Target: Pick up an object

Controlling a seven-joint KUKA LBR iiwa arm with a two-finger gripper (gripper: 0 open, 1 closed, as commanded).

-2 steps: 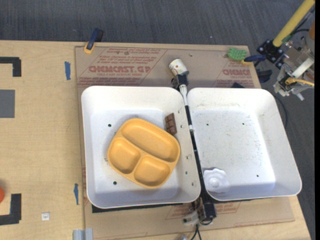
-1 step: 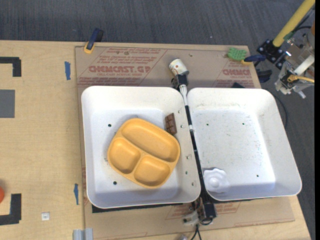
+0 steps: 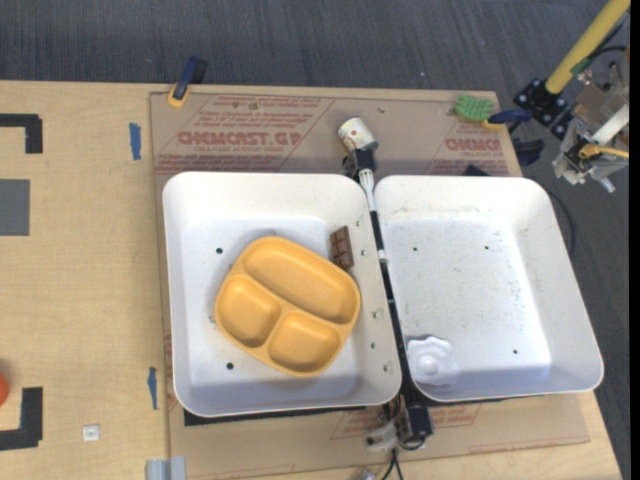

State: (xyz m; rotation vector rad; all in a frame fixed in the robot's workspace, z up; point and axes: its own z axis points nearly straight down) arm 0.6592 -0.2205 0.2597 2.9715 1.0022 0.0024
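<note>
Your yellow tray (image 3: 288,304) lies in left bin (image 3: 190,213), long side slanting up-left to down-right. Small white thing (image 3: 432,358) sits in right bin (image 3: 560,268), near corner. Arm's end (image 3: 590,138) far right, off bench; jaws: cannot tell.

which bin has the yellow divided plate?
The left bin. The yellow three-compartment plate lies in it beside a small brown block; the right bin holds a small white object near its front-left corner.
</note>
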